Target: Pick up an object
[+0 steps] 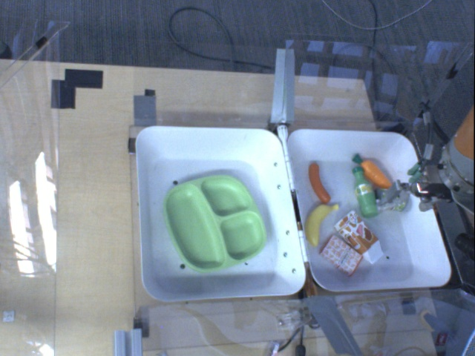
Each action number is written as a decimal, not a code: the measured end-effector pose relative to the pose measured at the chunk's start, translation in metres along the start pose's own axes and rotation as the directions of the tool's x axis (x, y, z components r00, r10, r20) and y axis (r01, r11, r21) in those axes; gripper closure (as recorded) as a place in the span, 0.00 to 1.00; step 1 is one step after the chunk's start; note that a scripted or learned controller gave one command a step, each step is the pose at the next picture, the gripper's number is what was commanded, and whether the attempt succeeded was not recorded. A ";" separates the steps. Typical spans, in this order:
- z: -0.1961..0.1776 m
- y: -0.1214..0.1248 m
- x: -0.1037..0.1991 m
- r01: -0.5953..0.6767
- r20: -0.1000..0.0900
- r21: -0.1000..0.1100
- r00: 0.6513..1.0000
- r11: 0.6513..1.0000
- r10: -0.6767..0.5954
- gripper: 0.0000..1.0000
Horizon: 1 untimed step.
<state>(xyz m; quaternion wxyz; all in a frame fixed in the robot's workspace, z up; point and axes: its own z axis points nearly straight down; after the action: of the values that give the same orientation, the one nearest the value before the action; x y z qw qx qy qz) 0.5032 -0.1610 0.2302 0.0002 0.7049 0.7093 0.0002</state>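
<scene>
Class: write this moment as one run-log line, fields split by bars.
task: pick up object | gripper: right bin, beside green bottle and carrot | grasp: unclear | left bin: green tray

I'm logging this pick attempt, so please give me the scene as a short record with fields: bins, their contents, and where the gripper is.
left bin: green three-compartment plastic tray
right bin: orange-red toy sausage, yellow toy banana, green toy bottle, orange toy carrot, patterned red-and-white carton
gripper: at right bin's right side, beside the bottle and carrot
held object: none visible between fingers
</scene>
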 end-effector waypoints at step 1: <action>0.121 0.046 -0.029 0.065 -0.001 0.001 0.998 0.998 -0.065 0.00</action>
<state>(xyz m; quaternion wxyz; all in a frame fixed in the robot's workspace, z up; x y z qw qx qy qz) 0.5492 -0.1894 0.1089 -0.0004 0.6814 0.7319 0.0002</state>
